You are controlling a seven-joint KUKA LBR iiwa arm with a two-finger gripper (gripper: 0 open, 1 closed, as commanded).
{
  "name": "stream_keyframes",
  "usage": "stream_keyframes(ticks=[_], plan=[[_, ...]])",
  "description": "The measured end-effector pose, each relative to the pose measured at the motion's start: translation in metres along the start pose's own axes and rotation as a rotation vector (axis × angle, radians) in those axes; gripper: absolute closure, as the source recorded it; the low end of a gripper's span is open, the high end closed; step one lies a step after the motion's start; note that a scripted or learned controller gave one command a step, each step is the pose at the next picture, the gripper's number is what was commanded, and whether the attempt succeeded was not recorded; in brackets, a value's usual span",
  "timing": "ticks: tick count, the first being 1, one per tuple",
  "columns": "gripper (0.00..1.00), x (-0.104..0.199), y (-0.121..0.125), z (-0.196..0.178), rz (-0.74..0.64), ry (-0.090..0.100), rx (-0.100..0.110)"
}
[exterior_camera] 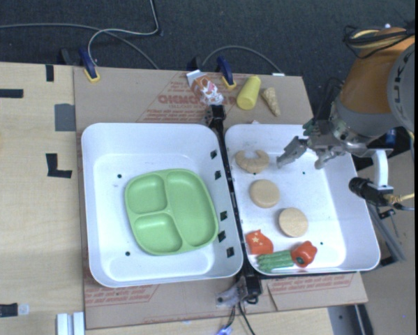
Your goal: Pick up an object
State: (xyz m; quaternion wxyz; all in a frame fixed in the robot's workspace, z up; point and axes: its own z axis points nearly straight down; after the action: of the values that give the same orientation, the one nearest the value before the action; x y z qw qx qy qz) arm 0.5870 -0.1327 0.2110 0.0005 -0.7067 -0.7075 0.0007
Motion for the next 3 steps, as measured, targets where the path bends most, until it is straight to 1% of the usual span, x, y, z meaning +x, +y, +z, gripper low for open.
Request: stream_keyframes(ticks=[1,2,3], plan=[[0.00,0.024,-0.005,0.052,0.000,0.000,0.001],[0.00,0.038,0.000,0.125,0.000,0.000,-0.003],[1.00,0.037,0.000,0.115,0.000,-0.001,-0.003]])
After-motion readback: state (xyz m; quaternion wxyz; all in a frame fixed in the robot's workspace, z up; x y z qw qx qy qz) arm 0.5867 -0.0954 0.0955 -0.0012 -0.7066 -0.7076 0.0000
